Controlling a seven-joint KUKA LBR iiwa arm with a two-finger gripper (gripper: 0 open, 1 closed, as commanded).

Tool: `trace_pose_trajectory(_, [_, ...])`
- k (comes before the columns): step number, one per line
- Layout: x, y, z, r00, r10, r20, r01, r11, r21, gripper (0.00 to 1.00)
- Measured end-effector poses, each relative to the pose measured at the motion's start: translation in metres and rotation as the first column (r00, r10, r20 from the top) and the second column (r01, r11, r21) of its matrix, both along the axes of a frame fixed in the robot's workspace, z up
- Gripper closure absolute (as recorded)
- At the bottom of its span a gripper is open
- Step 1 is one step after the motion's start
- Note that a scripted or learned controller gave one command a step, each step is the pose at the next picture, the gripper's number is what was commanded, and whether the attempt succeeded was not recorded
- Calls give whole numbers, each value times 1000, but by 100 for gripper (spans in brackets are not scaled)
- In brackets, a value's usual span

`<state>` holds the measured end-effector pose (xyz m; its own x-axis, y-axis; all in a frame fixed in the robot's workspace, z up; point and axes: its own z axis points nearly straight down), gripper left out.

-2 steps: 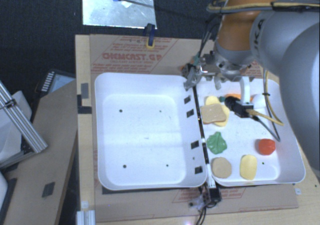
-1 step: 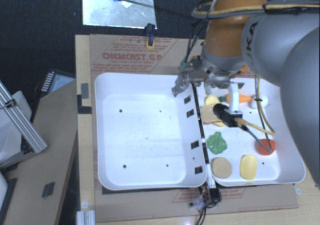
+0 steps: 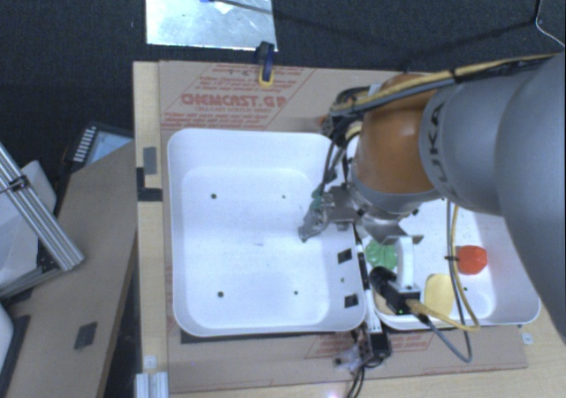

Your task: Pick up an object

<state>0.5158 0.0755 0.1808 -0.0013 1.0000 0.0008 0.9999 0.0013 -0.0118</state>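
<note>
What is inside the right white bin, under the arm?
In the right bin lie a green object, a yellow object and a red-orange object. The arm covers most of the bin, so anything beneath it is hidden.

Green object, red-orange ball and yellow piece, lying apart in right bin

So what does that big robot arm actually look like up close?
The arm is a thick, smooth grey tube with dark lettering on its side and a glossy orange band above the wrist. Yellow and black cables run along it, and another yellow cable loops below. Its gripper is small, grey metal.
</note>
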Motion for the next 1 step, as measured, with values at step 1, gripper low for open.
trace_pose_trajectory(1, [6,-1,14,1000,0,14,0,1000,0,100])
